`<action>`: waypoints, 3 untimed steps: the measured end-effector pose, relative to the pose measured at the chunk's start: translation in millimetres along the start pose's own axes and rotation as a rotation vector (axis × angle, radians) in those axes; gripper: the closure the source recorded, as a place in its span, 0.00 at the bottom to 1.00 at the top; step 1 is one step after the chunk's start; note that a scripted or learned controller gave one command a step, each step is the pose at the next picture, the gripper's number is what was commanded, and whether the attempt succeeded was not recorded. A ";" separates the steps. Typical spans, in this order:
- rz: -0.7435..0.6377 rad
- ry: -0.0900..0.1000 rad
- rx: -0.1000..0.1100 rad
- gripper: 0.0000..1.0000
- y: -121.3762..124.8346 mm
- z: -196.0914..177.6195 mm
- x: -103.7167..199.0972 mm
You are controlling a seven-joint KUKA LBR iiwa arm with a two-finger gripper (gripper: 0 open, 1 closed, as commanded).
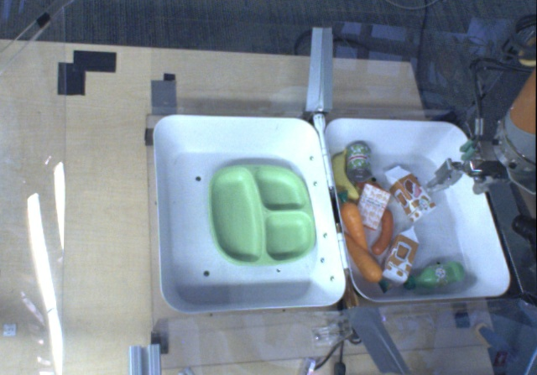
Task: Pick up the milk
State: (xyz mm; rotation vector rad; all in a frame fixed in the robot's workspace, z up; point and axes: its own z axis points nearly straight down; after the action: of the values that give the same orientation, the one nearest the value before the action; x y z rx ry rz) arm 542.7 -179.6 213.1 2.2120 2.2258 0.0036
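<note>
A: Where's the milk (412, 195)?
B: Right bin (470, 231), upper-mid. Small carton, white w/ orange-brown print, lying tilted. You've got two similar cartons nearby: one (373, 205) just left of it by the sausage (384, 231), another (401, 257) lower down.
A: Claw?
B: Claw (445, 174) sits just right of the milk, above the bin's right part. You see one pale finger angled toward the carton; open or closed, can't tell. Nothing visibly gripped.
A: Other stuff?
B: Carrot (359, 243) along the bin's left wall, banana (341, 176) and a can (358, 158) above it, green bottle (436, 275) at the bottom. Left bin (180, 197) on the desk holds a green divided tray (261, 212).
</note>
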 end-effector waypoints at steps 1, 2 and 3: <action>-0.137 -0.006 -0.023 0.00 23.4 105.1 40.3; -0.139 -0.005 -0.023 1.00 24.1 95.6 41.5; -0.196 0.000 -0.002 1.00 65.9 7.2 97.4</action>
State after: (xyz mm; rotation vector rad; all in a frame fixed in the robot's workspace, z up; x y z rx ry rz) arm 607.9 -81.8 206.1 1.9829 2.4300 0.0057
